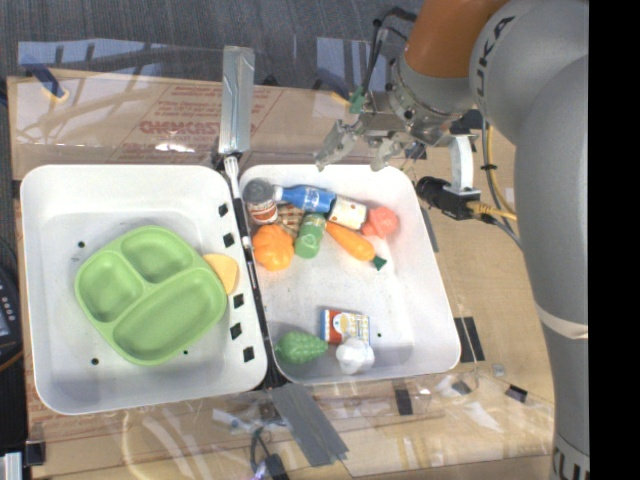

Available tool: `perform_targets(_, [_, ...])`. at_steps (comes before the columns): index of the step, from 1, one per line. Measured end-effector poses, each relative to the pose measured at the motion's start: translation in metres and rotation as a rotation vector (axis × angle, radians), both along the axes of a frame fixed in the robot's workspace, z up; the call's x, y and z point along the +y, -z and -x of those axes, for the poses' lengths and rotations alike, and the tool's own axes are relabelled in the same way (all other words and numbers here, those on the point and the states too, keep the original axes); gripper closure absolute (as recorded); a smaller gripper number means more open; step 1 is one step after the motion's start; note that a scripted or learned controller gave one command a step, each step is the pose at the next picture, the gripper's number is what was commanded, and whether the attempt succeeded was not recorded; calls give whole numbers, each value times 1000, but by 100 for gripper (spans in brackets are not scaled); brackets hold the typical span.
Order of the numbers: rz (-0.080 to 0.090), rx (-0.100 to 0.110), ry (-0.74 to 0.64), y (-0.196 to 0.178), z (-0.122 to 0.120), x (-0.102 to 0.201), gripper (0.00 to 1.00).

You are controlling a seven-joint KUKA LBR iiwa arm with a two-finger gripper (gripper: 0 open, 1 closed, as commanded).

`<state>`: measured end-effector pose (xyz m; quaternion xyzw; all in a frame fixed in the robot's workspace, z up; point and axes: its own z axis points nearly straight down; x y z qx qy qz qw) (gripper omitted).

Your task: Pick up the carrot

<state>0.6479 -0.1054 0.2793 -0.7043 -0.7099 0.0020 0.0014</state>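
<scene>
The carrot (352, 241) is orange with a green stub end, lying slantwise in the right bin (425, 313) near its far right part. It rests among a green bottle (310, 235), a pink-red fruit (381, 222) and a white block. My gripper (358, 148) hangs above the far rim of the right bin, up and slightly behind the carrot. Its fingers are spread apart with nothing between them.
The right bin also holds an orange fruit (273, 249), a blue bottle (307, 199), a small can (261, 203), a green vegetable (301, 347), a small carton (344, 325) and a white piece (354, 356). The left bin (50, 358) carries a green divided plate (152, 294) and a yellow slice (224, 269).
</scene>
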Motion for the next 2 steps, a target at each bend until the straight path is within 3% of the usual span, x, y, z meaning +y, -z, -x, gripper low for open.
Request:
perform_targets(1, [0,-1,10,143,-2,-44,0])
perform_targets(2, [-14,-40,148,166,37,-79,0])
